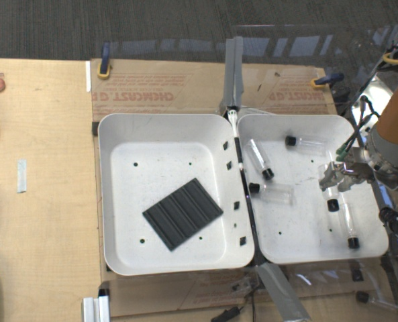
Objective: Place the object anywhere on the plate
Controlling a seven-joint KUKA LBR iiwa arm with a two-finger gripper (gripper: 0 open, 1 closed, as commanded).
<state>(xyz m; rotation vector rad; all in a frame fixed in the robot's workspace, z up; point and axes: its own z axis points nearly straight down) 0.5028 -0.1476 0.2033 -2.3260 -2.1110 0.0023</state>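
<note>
A dark ribbed plate [183,213] lies tilted on the floor of the left bin [118,129]. Several clear tubes with black caps lie in the right bin [299,252]: one tube [258,158] near the divider, another [274,193] below it, a third [301,141] at the back, and more [346,223] at the right. My gripper [334,178] hangs over the right side of the right bin, just above the right-hand tubes and far from the plate.
The two white bins meet at a hinged divider [239,180]. Cardboard [165,89] lies under them, held by clamps at the back. A wooden table [37,180] with small items lies to the left. Cables [360,116] hang near the arm.
</note>
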